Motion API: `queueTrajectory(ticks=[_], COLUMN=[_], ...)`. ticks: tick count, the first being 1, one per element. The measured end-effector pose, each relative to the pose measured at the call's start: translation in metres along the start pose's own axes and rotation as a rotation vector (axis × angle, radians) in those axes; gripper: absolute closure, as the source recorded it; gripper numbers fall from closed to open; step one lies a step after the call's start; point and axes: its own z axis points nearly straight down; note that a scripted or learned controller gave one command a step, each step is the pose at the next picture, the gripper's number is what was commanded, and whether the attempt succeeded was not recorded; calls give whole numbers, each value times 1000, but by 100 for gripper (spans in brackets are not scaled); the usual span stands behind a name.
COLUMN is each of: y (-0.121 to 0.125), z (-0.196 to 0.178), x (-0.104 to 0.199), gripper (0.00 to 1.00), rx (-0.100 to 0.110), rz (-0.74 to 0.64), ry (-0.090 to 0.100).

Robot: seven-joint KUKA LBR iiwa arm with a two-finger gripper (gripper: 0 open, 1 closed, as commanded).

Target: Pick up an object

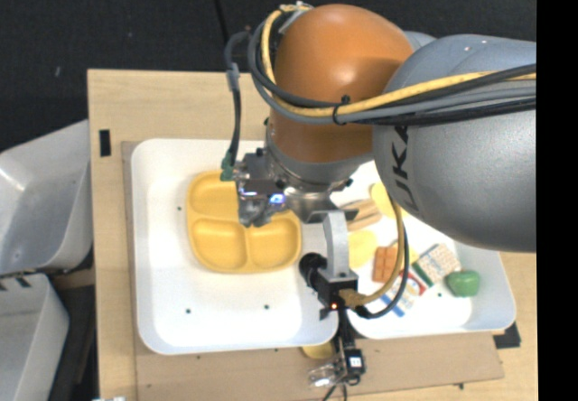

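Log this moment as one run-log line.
arm: over bins, wrist low | gripper: above yellow divided plate in left bin | grasp: none seen | right bin: green object, small items

We have one fixed camera, mounted above the bench (113, 110) and looking down at a slant. The left bin (163, 300) sits near frame centre; the right bin (479, 313) lies partly under the arm (452, 137), which enters from the right and looms large, close to the lens. The bench's far edge runs across the upper frame, with dark floor beyond. The near edge falls at the bottom.
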Motion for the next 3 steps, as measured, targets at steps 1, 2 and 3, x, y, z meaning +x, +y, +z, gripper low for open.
queueTrajectory(ticks=[1,2,3], y=[3,4,10], z=[-45,-53,34], x=[-61,-59,-87], gripper=[100,100,100], rx=[-1,2,10], rz=[10,-1,11], ry=[-2,-3,-4])
